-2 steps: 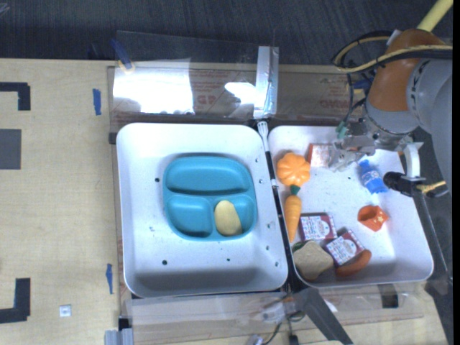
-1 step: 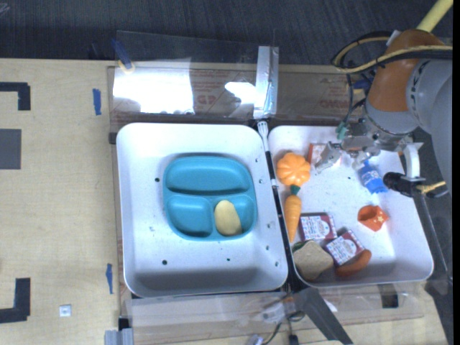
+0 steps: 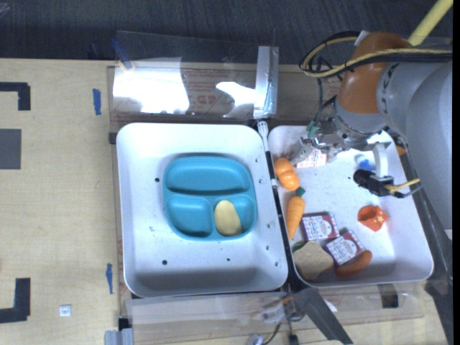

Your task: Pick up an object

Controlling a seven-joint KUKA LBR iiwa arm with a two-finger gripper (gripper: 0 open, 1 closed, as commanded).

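From above, the gripper [image 3: 321, 144] hangs at the right bin's [image 3: 413, 254] eleven o'clock corner; its opening cannot be told. An orange carrot [image 3: 295, 215] lies at nine o'clock against the left wall, below a small orange fruit [image 3: 286, 173].

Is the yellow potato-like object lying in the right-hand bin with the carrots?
No, the yellow object lies in the blue divided tray in the left bin.

You have two white bins [image 3: 136, 214]; one blue tray [image 3: 208, 192]; one yellow lemon [image 3: 228, 218]; two carrots [image 3: 295, 214]; two red packets [image 3: 318, 227]; one sausage [image 3: 353, 263].
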